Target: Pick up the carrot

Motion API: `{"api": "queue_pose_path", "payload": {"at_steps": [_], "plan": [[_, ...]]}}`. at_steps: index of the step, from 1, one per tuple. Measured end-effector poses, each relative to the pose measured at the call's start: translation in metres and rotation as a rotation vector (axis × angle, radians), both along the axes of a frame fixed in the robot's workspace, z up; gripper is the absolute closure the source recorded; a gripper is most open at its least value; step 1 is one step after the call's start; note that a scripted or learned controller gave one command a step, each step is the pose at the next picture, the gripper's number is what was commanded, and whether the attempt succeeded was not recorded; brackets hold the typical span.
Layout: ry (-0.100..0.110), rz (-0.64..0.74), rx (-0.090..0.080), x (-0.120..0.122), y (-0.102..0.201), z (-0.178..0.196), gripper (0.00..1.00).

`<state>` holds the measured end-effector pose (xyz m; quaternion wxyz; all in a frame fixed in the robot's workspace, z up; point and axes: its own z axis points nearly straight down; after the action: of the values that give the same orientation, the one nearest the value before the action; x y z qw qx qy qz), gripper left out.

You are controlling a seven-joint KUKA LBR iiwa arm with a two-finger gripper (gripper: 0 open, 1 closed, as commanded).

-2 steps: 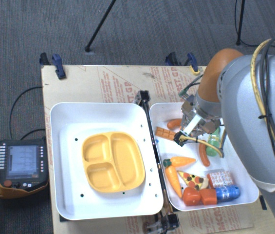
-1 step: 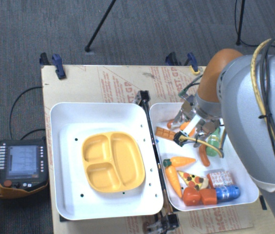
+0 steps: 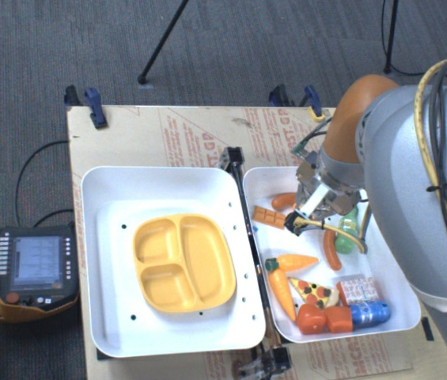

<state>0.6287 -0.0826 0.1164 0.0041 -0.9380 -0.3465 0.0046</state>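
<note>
In the right bin (image 3: 342, 336), 1 carrot (image 3: 281, 290) lies just left of the pizza (image 3: 312, 291) and a 2nd carrot (image 3: 296, 262) just behind it. A box (image 3: 357, 290) sits to its right, a can (image 3: 372, 315) right and in front. The left bin (image 3: 112, 291), holding a tray (image 3: 182, 261), lies well left.

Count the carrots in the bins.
2, both in the right bin: the upper carrot lies level near its middle; the lower carrot slants along its left wall. The arm covers part of the bin, so more may be hidden.
</note>
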Motion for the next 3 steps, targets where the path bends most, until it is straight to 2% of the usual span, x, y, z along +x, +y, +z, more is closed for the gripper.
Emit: {"api": "queue_pose_path", "payload": {"at_steps": [1,2,3], "plan": [[0.001,0.001,0.000,0.000,0.001,0.000,0.00],[-0.006,-0.386,-0.005,-0.019,-0.015,-0.029,0.00],[-0.002,-0.382,-0.004,-0.019,-0.014,-0.020,1.00]]}}
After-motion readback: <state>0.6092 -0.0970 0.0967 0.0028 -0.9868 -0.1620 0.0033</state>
